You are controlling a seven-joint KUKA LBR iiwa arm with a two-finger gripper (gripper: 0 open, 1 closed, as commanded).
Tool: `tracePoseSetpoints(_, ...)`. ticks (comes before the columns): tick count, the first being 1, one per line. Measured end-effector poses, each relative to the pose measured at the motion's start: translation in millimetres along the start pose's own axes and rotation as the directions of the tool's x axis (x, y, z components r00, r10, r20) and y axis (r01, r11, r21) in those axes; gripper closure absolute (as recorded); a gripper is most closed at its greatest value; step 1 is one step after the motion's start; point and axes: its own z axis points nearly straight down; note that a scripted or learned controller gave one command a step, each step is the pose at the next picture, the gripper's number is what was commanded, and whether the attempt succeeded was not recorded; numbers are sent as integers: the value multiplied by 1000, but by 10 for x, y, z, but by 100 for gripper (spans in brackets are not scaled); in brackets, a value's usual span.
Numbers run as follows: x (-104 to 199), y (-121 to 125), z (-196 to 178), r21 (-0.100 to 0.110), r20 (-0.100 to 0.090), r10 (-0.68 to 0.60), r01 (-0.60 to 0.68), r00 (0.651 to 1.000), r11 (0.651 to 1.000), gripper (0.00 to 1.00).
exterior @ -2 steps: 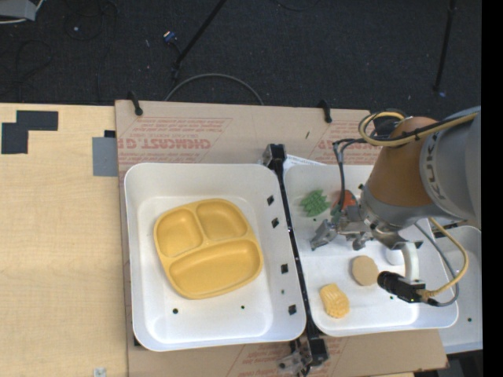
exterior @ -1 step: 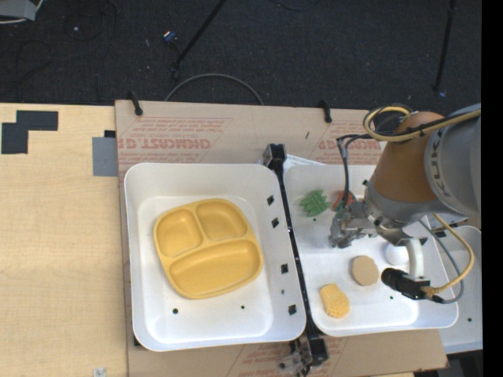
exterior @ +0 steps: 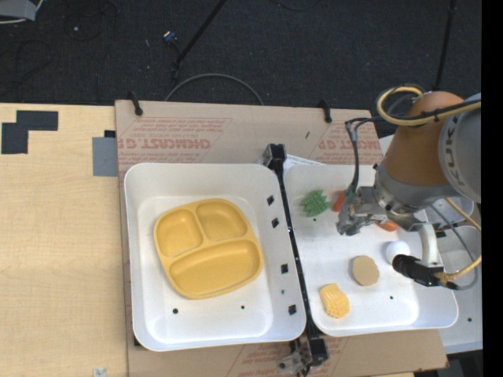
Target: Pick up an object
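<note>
Even, bright overhead light on the white bins (exterior: 141, 210), soft faint shadows, mild glare on the yellow tray (exterior: 208, 246), dark murky floor (exterior: 236, 38) behind, slightly soft, grainy focus

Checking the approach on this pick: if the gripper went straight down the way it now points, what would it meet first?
Probably the bare floor of the right bin beneath the gripper. The green object lies to its left and the orange piece close beside it, though depth is unclear.
</note>
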Motion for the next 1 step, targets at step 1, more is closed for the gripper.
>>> tracePoseSetpoints(1, -42, 29, -623, -2, 1, 0, 0, 1000, 1000, 100)
